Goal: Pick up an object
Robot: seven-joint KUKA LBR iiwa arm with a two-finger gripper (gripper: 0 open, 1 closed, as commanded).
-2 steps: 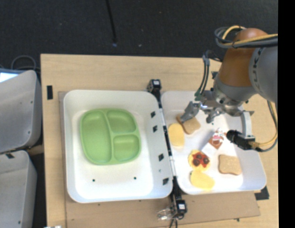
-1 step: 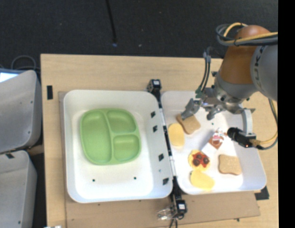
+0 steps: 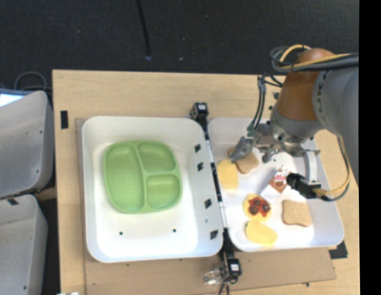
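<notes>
My gripper (image 3: 255, 153) hangs low over the far part of the right bin (image 3: 326, 226). It is open, and its two grey fingers (image 3: 242, 147) are spread apart. Just below and between them, on the bin floor, lies a small tan bread slice (image 3: 247, 164); I cannot tell whether the fingers touch it. A pale yellow piece (image 3: 227, 175) lies to its left. Nearer the front are a small red and white item (image 3: 279, 182), a round yellow piece with red topping (image 3: 257, 206), a second toast slice (image 3: 296, 212) and another yellow piece (image 3: 260, 232).
The left bin (image 3: 98, 238) holds a green divided plate (image 3: 142, 176). A black-clipped divider (image 3: 212, 177) separates the two bins. The arm's orange band (image 3: 299, 91) and cables (image 3: 329, 189) hang over the right bin's far right side.
</notes>
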